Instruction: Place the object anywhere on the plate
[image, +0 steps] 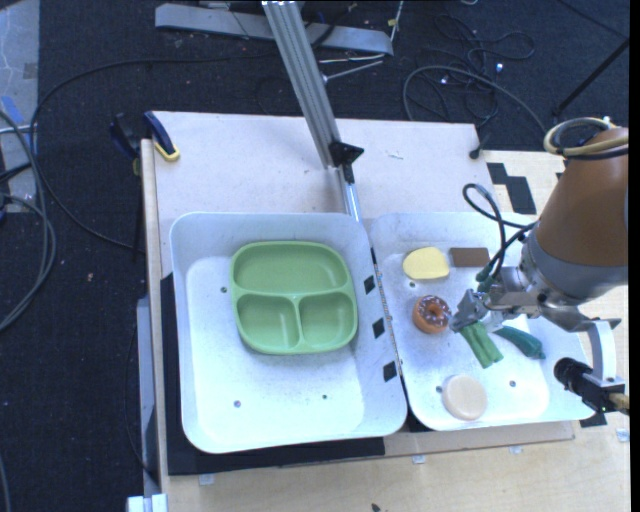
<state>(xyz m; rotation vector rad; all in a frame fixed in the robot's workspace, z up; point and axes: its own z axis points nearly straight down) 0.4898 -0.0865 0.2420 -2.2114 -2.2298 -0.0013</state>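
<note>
Pincer (470, 313) hovers low in the right bin (530, 400) beside the donut (432, 314); its grip cannot be told. Plate (295, 297) waits in the left bin (200, 400).

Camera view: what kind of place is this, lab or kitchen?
Likely a robotics lab: two white bins on a wooden bench, toy food such as a donut beside the gripper, and loose cables on dark carpet.
</note>
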